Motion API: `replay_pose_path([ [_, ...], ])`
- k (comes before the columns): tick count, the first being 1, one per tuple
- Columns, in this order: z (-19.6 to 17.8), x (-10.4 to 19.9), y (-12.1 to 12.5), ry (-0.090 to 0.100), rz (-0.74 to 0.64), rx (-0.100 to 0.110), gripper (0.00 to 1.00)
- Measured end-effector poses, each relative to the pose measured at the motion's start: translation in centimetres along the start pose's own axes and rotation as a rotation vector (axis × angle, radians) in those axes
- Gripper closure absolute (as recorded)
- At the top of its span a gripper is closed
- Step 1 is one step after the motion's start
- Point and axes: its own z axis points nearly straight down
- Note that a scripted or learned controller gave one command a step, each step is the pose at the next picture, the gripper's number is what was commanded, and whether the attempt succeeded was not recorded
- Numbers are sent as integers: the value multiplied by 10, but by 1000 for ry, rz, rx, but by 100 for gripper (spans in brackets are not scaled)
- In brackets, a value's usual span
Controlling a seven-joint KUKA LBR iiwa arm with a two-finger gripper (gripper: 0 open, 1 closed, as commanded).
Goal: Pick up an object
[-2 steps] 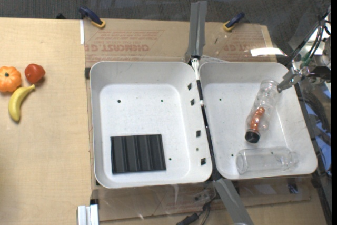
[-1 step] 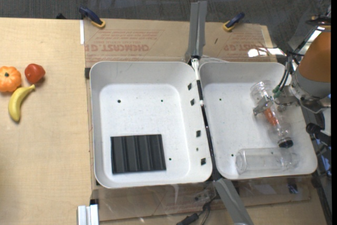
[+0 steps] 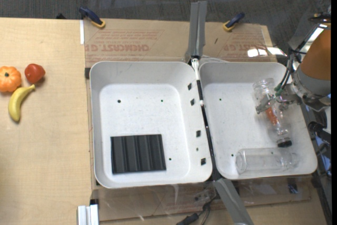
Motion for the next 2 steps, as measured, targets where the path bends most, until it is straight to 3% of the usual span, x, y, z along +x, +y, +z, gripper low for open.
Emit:
replay_pose_path([
  [1,8,-3,26,-3,-35,2,100],
  [2,-86,54,21,-8,-79,2,100],
])
